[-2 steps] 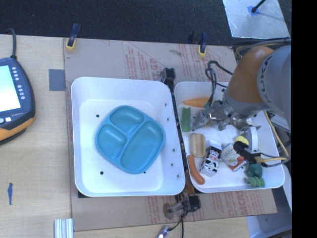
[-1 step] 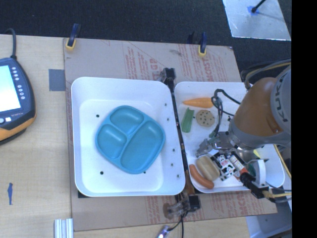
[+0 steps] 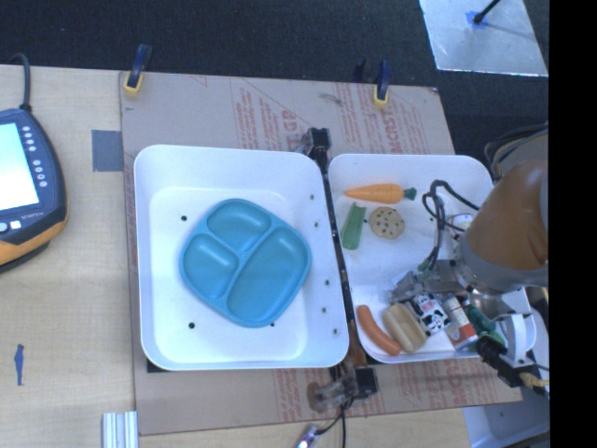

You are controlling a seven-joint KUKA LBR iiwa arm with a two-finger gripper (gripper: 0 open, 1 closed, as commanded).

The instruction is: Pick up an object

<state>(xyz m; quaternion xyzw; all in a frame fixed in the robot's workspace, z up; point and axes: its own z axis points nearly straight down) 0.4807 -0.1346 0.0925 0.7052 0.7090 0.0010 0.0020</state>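
The right bin (image 3: pixel 373 171) holds an orange carrot (image 3: pixel 378 193), a green piece (image 3: pixel 354 226), a round cookie (image 3: pixel 385 223), a red sausage (image 3: pixel 377 329) and a tan bun-like piece (image 3: pixel 405 327). My gripper (image 3: pixel 427 299) hangs low over the bin's near right part, just above a black-and-white patterned item (image 3: pixel 431 317) and beside the bun. The wrist and cables cover the fingertips, so their state is hidden. No object shows between them.
The left bin (image 3: pixel 154 171) holds a blue divided plate (image 3: pixel 245 261). A teach pendant (image 3: pixel 23 185) lies at the far left of the bench. Blue and yellow clamps (image 3: pixel 137 68) hold the cardboard's far edge. The arm's grey and orange body (image 3: pixel 508 227) covers the right bin's right side.
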